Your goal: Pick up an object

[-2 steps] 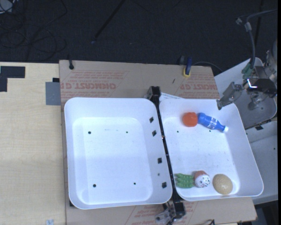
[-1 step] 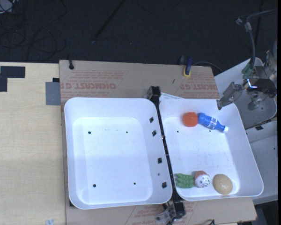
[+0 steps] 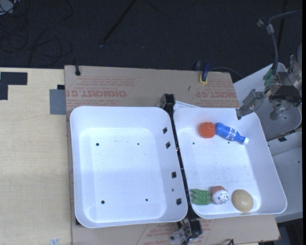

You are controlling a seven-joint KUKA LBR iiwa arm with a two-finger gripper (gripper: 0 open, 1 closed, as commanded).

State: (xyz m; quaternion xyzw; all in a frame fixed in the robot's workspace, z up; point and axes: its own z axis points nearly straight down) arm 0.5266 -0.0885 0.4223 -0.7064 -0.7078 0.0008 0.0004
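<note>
The right bin (image 3: 260, 152) holds several objects. An orange ball (image 3: 206, 130) lies near its far side, with a blue bottle (image 3: 230, 133) right beside it, cap pointing right. Along the near side sit a green toy (image 3: 200, 196), a small white piece with red spots (image 3: 220, 195) and a tan egg-shaped object (image 3: 242, 200). My gripper (image 3: 248, 104) hangs at the bin's far right corner, up and to the right of the blue bottle, apart from every object. Nothing shows in its grasp.
The left bin (image 3: 81, 137) stands next to the right one, joined along a black divider (image 3: 174, 152). Both rest on a cardboard sheet (image 3: 122, 86) on the wooden bench. Cables and arm hardware (image 3: 285, 91) crowd the far right.
</note>
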